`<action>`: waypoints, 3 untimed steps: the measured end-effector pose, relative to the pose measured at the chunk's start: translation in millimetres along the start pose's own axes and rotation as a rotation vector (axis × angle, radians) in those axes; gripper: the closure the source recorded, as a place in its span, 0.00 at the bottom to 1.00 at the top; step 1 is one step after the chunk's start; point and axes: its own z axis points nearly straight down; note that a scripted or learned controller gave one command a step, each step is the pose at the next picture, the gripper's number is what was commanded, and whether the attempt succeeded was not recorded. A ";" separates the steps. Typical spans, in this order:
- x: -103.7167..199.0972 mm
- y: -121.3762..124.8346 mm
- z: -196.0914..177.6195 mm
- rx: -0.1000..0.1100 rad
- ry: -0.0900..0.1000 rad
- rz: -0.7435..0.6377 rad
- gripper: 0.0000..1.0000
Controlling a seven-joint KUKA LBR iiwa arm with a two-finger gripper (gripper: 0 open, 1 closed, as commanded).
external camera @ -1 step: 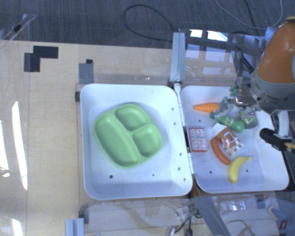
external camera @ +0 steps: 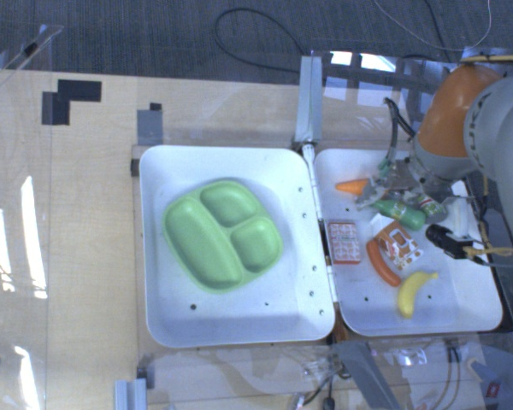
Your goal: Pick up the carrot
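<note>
inspector a: jaws — state cannot be told; the gripper point(external camera: 392, 180) is a dark cluster of metal and cable at this slant. nothing is seen held.

inspector b: noted. location of the carrot point(external camera: 353, 187)?

inspector a: in the right bin point(external camera: 462, 310), near its far left corner, lying flat with the tip toward the divider. the gripper sits just beside its thick end; contact cannot be confirmed.

inspector b: other contents of that bin?

inspector a: a green bottle point(external camera: 402, 213) just beside the gripper toward the bin's middle, a pink cracker pack point(external camera: 343, 241) by the left edge, a red sausage-like piece point(external camera: 381, 263) with a small patterned box point(external camera: 403, 245) on it, and a banana point(external camera: 413, 289) toward the near edge. the left bin point(external camera: 167, 314) holds a green divided plate point(external camera: 223, 234).

inspector b: step in hand?

inspector a: my judgement: approach, or the start of the grasp. the carrot is not lifted.

inspector b: next move?

inspector a: centre over the carrot's body, straddle it across its width, close, then lift straight up clear of the bottle.

inspector b: arm pose?

inspector a: the arm point(external camera: 496, 118) reaches in over the bin's far right corner, orange band high, wrist angled down and leftward.
</note>
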 end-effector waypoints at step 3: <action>65.9 39.0 -96.2 -0.003 0.000 -0.698 1.00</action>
